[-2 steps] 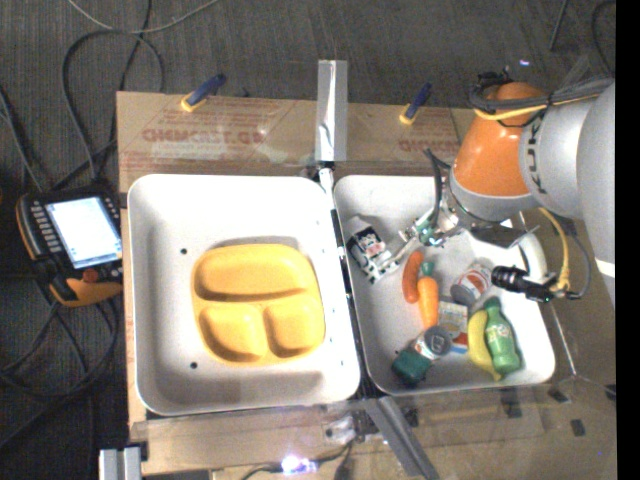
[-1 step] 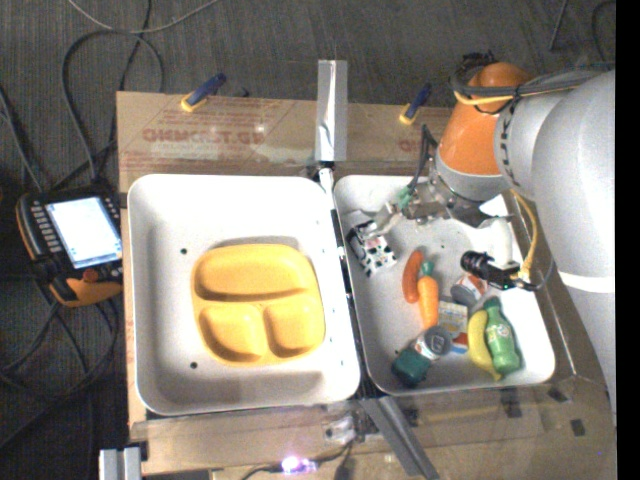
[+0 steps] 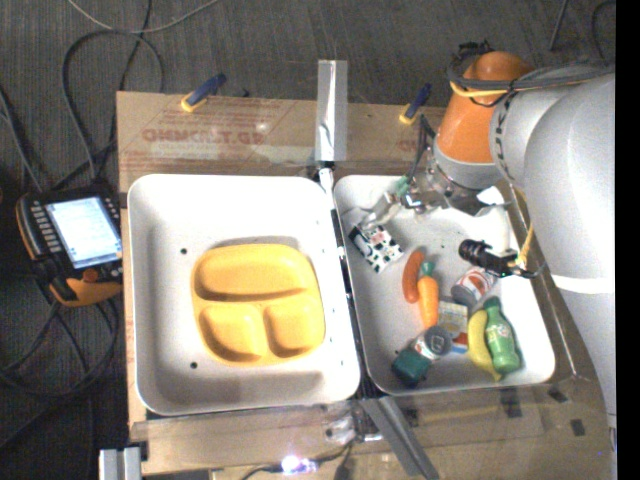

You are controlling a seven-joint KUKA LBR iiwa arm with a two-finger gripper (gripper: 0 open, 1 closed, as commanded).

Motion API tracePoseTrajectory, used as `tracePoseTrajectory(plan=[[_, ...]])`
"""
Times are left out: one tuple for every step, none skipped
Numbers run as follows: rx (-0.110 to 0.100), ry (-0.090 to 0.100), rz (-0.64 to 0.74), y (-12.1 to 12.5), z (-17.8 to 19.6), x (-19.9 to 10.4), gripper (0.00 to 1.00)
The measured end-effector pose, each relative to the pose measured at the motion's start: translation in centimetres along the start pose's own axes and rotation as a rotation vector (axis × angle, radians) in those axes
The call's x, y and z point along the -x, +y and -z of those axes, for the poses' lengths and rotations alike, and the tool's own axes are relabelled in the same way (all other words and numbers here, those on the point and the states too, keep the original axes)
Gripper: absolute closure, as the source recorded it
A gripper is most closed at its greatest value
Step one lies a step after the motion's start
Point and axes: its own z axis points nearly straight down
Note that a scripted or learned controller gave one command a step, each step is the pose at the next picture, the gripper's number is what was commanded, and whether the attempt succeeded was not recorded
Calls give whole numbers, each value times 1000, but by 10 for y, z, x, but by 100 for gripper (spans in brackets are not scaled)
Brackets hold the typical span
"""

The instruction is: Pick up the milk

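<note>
I see the arm (image 3: pixel 560 158) looming over the right bin (image 3: pixel 540 368), its bulk covering that bin's far right corner. The left bin (image 3: pixel 150 298) carries a yellow tray (image 3: pixel 260 303). The gripper (image 3: pixel 400 200) hangs over the right bin's upper left; its state I cannot tell. What I take for the milk (image 3: pixel 375 246), a small black-and-white carton, lies just below it, close to the bin's left wall. My worry: the wall crowds the approach and the carton skids off. Its printing is too small to read.

A tray (image 3: pixel 260 303) lies in the left bin (image 3: pixel 150 268); a carrot (image 3: pixel 428 300) and banana (image 3: pixel 481 344) lie in the right bin (image 3: pixel 530 363).
</note>
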Motion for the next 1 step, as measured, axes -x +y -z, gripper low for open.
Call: tracePoseTrajectory(plan=[[-4, -1, 43, 5, 0, 1, 0]])
